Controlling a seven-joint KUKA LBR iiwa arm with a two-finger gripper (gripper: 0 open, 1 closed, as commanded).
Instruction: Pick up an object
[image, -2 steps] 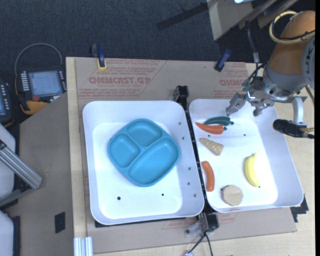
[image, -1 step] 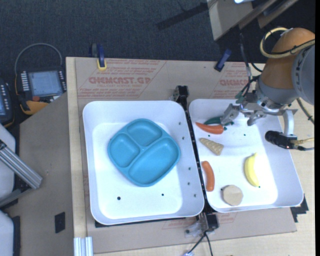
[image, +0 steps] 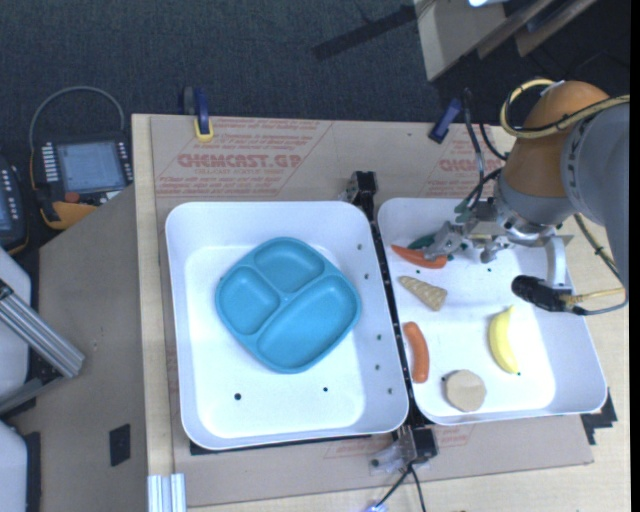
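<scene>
A grey robot arm (image: 585, 165) with an orange band reaches in from the right and hangs over the far end of the right bin (image: 560, 395), one of two shallow white bins set side by side on a counter (image: 150, 300) covered with printed brown board. The hand (image: 470, 235) sits low near the bin's far left corner, just beside a carrot (image: 420, 256) with a green top, and may be touching it; whether the hand is spread or clenched cannot be told from this slanted overhead view, and nothing can be seen grasped in it. The pick therefore looks not yet done: every object appears to lie on the bin floor. In that bin, nearer the viewer, lie a tan wedge (image: 424, 292), a sausage (image: 417, 351) along the left wall, a banana (image: 505, 341) and a round tan biscuit (image: 464, 390). The left bin (image: 200, 400) holds a blue divided plate (image: 288, 303). What is left, it seems, is closing on one object and lifting it clear. Around the counter is dark carpet, with a small screen (image: 88, 165) and cables at the left, and clamps on the far edge.
</scene>
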